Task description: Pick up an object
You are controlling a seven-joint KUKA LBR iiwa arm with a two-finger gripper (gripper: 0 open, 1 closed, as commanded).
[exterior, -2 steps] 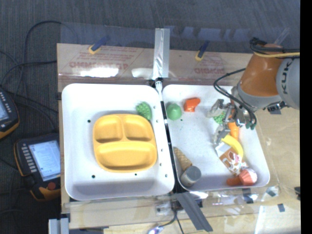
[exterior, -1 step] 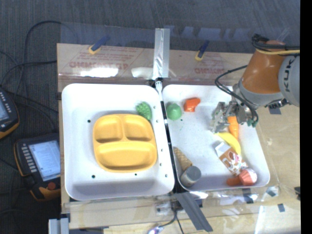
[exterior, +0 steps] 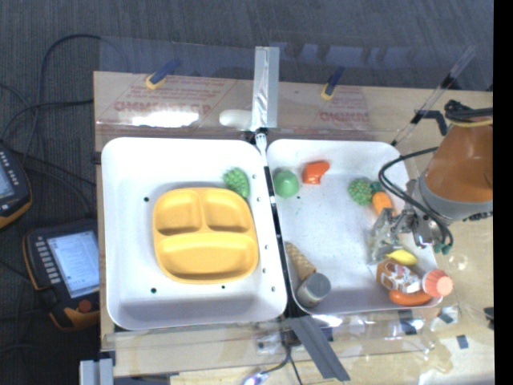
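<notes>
My gripper point(exterior: 388, 237) hangs over the right side of the right bin point(exterior: 337, 152), low above the floor. Just below it lies a yellow banana point(exterior: 402, 257), and under that a clear bottle with a pink cap point(exterior: 415, 280) and a red curved piece point(exterior: 405, 298). An orange carrot point(exterior: 381, 201) and a green broccoli point(exterior: 361, 189) lie just above the gripper. I see nothing held in it.
The right bin also holds a green ball point(exterior: 285, 183), an orange-red piece point(exterior: 316, 171), a waffle cone point(exterior: 296, 257) and a grey cylinder point(exterior: 313, 287). In the left bin point(exterior: 128, 167) sits a yellow divided plate point(exterior: 207, 233) with a green piece point(exterior: 236, 180) beside it.
</notes>
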